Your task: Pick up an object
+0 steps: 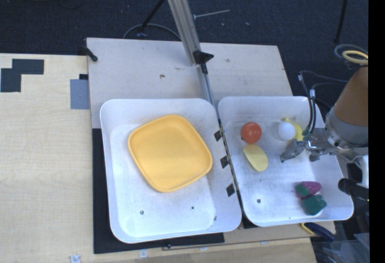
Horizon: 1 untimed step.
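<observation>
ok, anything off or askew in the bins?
Nothing spilled or damaged. The yellow plate sits rotated, askew to the left bin walls. The red ball, white ball and other small items lie loose in the right bin, all inside.

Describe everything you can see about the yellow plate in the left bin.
The yellow plate is a rounded-square dish with a raised rim and a shallow flat well, and looks like matte plastic. It lies flat and right way up in the left bin, turned a little so that its corners point off-square to the bin's walls. It covers much of the bin's floor, toward the far side. Nothing rests on it, and only the bin floor touches it.
</observation>
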Motion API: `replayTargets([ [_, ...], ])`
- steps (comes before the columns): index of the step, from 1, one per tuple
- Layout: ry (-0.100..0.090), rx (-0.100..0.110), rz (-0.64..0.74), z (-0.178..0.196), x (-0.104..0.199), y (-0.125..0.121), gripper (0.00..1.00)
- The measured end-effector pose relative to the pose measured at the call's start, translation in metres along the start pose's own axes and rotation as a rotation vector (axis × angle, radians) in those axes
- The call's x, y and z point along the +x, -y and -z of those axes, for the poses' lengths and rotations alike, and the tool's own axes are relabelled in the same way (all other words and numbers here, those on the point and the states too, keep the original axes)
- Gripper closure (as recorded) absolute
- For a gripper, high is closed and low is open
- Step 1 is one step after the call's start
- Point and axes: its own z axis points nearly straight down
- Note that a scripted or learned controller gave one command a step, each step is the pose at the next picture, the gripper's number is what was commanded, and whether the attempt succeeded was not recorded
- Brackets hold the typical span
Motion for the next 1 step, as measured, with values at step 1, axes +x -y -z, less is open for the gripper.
replayTargets([
  [1, 0.002, -0.006, 0.0, -0.0429, 0.0004, -0.0007, 0.0],
])
